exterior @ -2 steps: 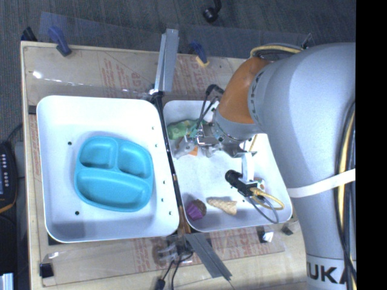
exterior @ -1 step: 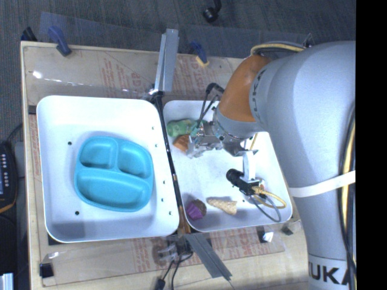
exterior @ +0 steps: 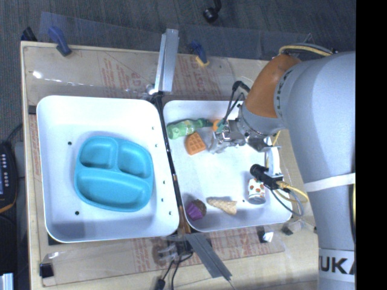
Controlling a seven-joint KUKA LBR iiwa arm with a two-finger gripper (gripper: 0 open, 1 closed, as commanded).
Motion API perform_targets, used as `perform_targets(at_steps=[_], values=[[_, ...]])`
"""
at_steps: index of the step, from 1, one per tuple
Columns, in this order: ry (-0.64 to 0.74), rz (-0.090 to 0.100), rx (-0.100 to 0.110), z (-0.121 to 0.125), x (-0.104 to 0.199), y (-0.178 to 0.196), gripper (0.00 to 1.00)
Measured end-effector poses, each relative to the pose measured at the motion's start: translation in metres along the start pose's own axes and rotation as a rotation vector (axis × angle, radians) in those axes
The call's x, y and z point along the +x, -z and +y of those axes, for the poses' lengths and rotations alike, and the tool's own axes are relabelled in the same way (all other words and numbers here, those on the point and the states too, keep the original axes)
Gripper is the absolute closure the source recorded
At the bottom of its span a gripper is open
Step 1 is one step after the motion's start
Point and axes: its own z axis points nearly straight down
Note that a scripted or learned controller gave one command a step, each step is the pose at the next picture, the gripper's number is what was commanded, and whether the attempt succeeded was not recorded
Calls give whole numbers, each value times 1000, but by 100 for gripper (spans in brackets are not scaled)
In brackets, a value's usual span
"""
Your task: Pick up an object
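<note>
The right bin (exterior: 230,174) holds several small items. A green bottle-like toy (exterior: 181,128) lies at its far left, with an orange waffle-like piece (exterior: 195,144) just below it. A purple item (exterior: 195,209) and a tan cone-shaped piece (exterior: 222,205) lie near the front wall. A white spotted cup (exterior: 257,191) stands at the right. My gripper (exterior: 219,141) is low in this bin, just right of the orange piece and close to it. No object is visibly held.
In the left bin (exterior: 54,119) lies a blue divided plate (exterior: 113,173). The grey arm with its orange band (exterior: 266,92) covers the right bin's far right corner. A metal divider bar (exterior: 165,59) stands between the bins at the back.
</note>
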Motion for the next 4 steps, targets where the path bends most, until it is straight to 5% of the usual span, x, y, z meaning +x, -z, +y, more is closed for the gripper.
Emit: perform_targets(at_steps=[1,2,3,4], values=[[1,0,1,0,0,0,0],[4,0,2,51,27,0,0],[-20,-27,-25,-52,56,11,0],[3,0,0,23,40,0,0]])
